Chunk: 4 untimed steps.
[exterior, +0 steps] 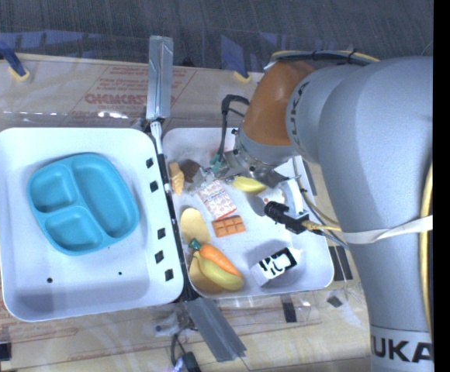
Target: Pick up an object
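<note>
The right bin (pixel 318 273) holds several small items. They include a red-and-white patterned packet (pixel 217 198), an orange waffle square (pixel 228 226), a small yellow piece (pixel 248 183), a carrot (pixel 216 258) lying on a banana (pixel 213 276), a pale yellow slice (pixel 193 224) and a black-and-white box (pixel 278 263). My gripper (pixel 229 161) sits low over the back of this bin, just behind the packet and left of the small yellow piece. The orange-banded wrist (pixel 275 115) hides most of it. Nothing is visibly held.
The left bin (pixel 23 285) carries a blue divided plate (pixel 81 200). A tan item (pixel 177 179) and a dark one (pixel 191 167) lie at the right bin's back left corner. The grey arm (pixel 365 169) covers the bin's right side. A metal divider (pixel 160 76) stands between the bins.
</note>
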### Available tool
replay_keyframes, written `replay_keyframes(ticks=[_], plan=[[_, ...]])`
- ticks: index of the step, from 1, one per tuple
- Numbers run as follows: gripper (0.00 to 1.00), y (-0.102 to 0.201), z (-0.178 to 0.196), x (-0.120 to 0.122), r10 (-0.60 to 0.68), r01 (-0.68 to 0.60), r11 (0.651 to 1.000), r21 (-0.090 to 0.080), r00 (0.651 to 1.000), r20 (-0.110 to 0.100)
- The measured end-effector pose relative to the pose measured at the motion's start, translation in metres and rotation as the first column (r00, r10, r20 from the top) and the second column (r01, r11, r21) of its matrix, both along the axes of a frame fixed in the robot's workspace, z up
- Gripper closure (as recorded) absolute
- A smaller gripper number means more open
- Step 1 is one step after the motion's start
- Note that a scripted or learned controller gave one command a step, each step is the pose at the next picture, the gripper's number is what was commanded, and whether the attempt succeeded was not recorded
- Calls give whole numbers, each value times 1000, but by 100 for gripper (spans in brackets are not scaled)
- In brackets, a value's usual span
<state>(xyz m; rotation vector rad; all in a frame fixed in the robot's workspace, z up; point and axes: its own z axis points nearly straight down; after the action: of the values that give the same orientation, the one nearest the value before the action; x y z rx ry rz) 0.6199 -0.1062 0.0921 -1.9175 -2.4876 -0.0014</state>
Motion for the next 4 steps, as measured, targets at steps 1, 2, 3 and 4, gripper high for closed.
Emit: replay_keyframes(ticks=[1,2,3,4], plan=[[0,25,105,39,174,-174,985,-3,985,7],[0,-46,13,35,-139,139,990,-2,990,-8],[0,-105,9,37,-137,137,991,-3,991,0],[0,-92,2,-20,-295,295,956,-1,956,2]])
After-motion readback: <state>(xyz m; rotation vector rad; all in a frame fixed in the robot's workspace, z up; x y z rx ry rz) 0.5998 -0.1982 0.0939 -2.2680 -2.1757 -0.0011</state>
